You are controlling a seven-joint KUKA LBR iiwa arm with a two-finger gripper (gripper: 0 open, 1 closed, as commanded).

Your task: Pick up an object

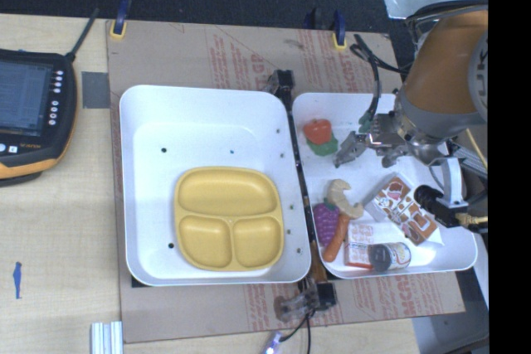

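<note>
Brown cardboard covers the tabletop (207,54) under two white bins. We see the claw (353,147) hanging spread and empty over the right bin (465,261), beside the tomato (317,131); crowded toys could deflect our grasp.

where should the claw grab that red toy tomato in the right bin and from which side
Grip the red tomato across its round body, coming straight down from above. It sits alone near the right bin's back-left corner, so a side approach looks cramped by the wall. The claw is just right of it.
</note>
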